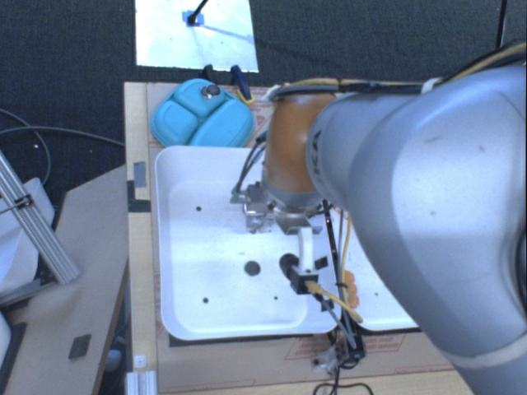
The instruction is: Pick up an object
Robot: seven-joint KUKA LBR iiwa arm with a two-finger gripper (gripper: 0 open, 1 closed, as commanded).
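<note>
White bin (185,245) — claw (262,222) hangs over its floor.

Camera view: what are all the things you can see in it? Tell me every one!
white bins: two, white, side by side on the bench; the right one is mostly behind the arm
small round thing: one, dark, on the left bin's floor
lobed container: one, light blue, behind the left bin
sheet: one, white, on the dark floor beyond the bench
metal rail: one, silver, slanting, left of the bench
orange bit: one, by the right bin's edge, too hidden to name
arm: one, grey with an orange band, reaching in from the right
gripper: one, grey metal, over the left bin
</note>
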